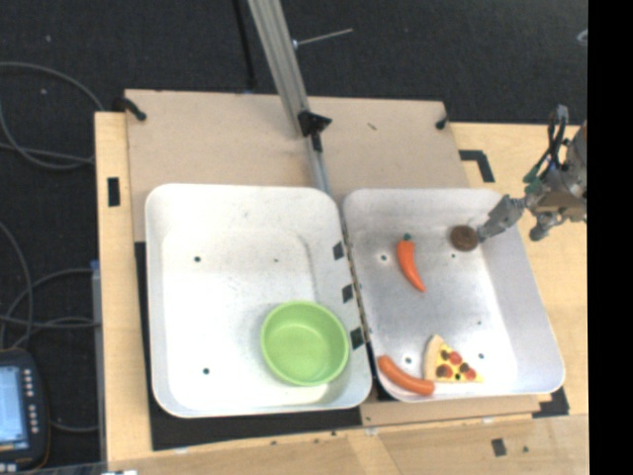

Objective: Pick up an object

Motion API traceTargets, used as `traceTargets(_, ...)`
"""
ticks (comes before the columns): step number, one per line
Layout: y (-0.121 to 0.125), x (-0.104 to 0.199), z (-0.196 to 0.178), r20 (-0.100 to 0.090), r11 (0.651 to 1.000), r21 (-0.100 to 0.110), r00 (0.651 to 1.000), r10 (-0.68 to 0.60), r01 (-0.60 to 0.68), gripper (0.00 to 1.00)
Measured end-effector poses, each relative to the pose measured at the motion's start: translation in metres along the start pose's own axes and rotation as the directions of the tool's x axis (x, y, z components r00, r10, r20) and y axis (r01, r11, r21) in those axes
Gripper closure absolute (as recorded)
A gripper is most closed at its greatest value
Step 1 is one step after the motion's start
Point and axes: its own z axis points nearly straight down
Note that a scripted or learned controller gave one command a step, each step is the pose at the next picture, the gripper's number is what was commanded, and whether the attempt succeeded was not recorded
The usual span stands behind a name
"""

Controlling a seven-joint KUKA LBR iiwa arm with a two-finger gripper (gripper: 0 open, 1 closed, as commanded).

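Note:
The right bin [514,305] holds an orange carrot [410,263] near its middle. A small brown round piece [463,237] lies toward its back right. At its front edge are a pizza slice [450,361] and a red sausage [406,375]. My gripper [520,223] hangs at the bin's back right corner, open, with nothing between its fingers. Its left finger [497,218] reaches toward the brown piece, and its tip is right beside that piece.
A green bowl [305,341] sits at the front right of the left bin [198,265]. A slanted metal post [282,52] rises behind the bins. Cables and a pendant [20,404] lie off the bench to the left.

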Motion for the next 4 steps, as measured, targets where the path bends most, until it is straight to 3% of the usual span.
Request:
traceTargets(1, 0.0, 0.0, 0.0, 0.0, 1.0, 0.0, 1.0, 0.0, 0.0, 0.0)
traceTargets(4, -0.017, 0.015, 0.151, 0.001, 1.0, 0.007, 1.0, 0.004, -0.004, 0.0)
